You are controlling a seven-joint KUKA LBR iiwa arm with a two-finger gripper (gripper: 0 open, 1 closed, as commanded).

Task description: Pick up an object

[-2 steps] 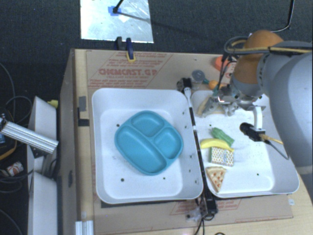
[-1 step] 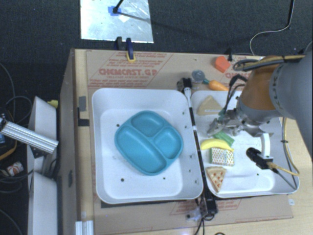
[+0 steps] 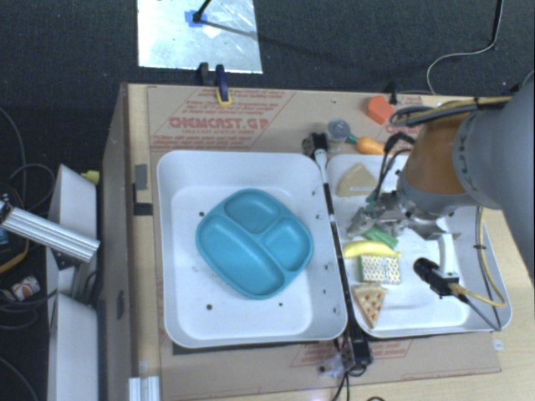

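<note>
The right bin (image 3: pixel 481 312) holds several small items. A beige wedge (image 3: pixel 358 179) lies at its far left corner. A yellow banana (image 3: pixel 368 248) sits by the divider with a green piece (image 3: pixel 382 236) just above it. Below them are a white checkered block (image 3: pixel 380 268) and a pizza slice (image 3: pixel 369 302). My gripper (image 3: pixel 370 219) reaches in from the right and hangs low just above the banana and the green piece, between them and the wedge. Nothing is visibly held.
In the left bin (image 3: pixel 180 307) lies a blue divided plate (image 3: pixel 254 242). Behind the right bin, on the cardboard, are an orange block (image 3: pixel 379 109), a small carrot (image 3: pixel 369 146) and a grey round piece (image 3: pixel 338 129). The grey arm covers the right bin's far right part.
</note>
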